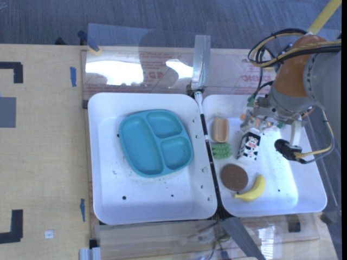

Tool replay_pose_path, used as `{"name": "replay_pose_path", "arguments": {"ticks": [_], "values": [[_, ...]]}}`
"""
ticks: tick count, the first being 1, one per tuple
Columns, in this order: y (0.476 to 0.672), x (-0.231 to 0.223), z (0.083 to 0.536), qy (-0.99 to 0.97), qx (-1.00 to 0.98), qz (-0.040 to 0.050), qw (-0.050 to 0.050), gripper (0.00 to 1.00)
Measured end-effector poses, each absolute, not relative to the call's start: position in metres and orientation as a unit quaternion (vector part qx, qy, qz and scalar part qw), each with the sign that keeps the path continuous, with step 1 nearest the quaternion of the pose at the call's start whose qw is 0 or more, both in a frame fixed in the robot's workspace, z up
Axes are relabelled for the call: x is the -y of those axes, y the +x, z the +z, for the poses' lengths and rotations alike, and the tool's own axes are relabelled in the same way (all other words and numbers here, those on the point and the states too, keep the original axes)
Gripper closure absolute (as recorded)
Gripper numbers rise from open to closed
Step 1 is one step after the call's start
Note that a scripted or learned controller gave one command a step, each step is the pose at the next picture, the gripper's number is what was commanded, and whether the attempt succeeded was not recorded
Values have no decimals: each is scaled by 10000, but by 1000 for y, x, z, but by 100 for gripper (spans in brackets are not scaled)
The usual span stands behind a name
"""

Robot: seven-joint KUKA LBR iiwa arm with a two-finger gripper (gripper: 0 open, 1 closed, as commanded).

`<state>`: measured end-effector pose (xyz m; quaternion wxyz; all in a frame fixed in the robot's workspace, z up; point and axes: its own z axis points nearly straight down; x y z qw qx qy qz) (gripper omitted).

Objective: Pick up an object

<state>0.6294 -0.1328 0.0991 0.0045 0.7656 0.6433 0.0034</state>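
A wooden bench carries 2 shallow white bins side by side under a slanted overhead camera. The left bin holds a blue 3-compartment tray, tilted slightly. The right bin holds 5 items: a tan bread-like piece at 10 o'clock, a green item just below it, a black-and-white cow-patterned object near centre, a brown disc at 7 o'clock, and a banana touching the disc's lower right. The gripper hangs at 12 o'clock over the cow-patterned object; its opening cannot be determined. Faint red print on the clear panel behind the bins is unreadable.
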Motion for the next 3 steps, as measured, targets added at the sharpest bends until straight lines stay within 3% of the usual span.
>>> {"name": "replay_pose_path", "arguments": {"ticks": [1, 2, 3], "values": [[632, 102, 86, 6386, -7696, 8, 7, 100], [545, 105, 87, 6759, -7370, 6, 7, 100], [486, 131, 99, 5630, -8265, 1, -9, 100]]}}
